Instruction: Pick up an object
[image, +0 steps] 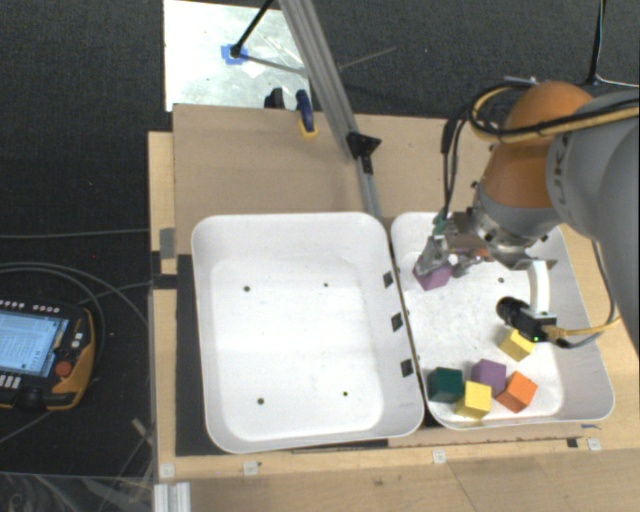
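**A:** Start big. Why do the two shallow white plastic bins sit the way they do?

**B:** They are pushed edge to edge on the brown board bench (230, 160), so a thing lifted from one has only a low lip to cross. The left-hand bin (215, 400) shows just its floor with a few dark dots; the right-hand bin (590, 395) carries all the blocks. My guess is one feeds and the other receives.

**A:** And the grey arm with the orange band (535, 150)?

**B:** It comes in from the right and bends down over the upper part of the right-hand bin, wrist pointing at the floor — a stance for a straight-down grab.

**A:** The two-finger gripper (440, 262) — what is it doing?

**B:** Its fingers are pinched on a small mauve-purple cube (434, 277), which pokes out below the tips, near the bin's left wall. I cannot tell whether the cube is lifted or resting on the floor.

**A:** How does that cube look?

**B:** Dull purple, flat-faced, slightly skewed to the bin's edges, its upper part covered by the gripper.

**A:** The rest?

**B:** Loose near the lower edge: a yellow block (516, 346), a purple one (489, 374), an orange one (517, 391), a dark green one (446, 384) and a second yellow (476, 399) — well apart from the gripper.
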